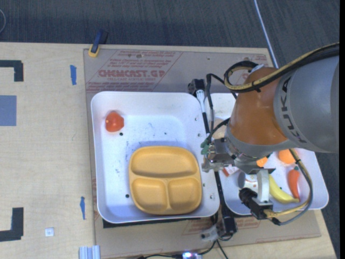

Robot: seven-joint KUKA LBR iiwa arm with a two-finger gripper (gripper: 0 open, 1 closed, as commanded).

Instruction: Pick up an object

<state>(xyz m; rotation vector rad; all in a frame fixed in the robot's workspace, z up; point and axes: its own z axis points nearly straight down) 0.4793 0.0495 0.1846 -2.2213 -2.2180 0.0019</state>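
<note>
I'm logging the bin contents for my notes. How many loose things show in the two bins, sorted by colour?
Yellow: 2, the divided tray and the banana.
Red: 2, the tomato and the long chilli-like piece.
Orange: 1, a rounded piece partly behind the arm.
Total: 5 visible.

Pale wooden desk point(43, 161) under a slanted view.
A printed cardboard sheet point(140, 69) lies on it, carrying the left white bin point(102, 144) and right white bin point(318, 193) side by side.
</note>
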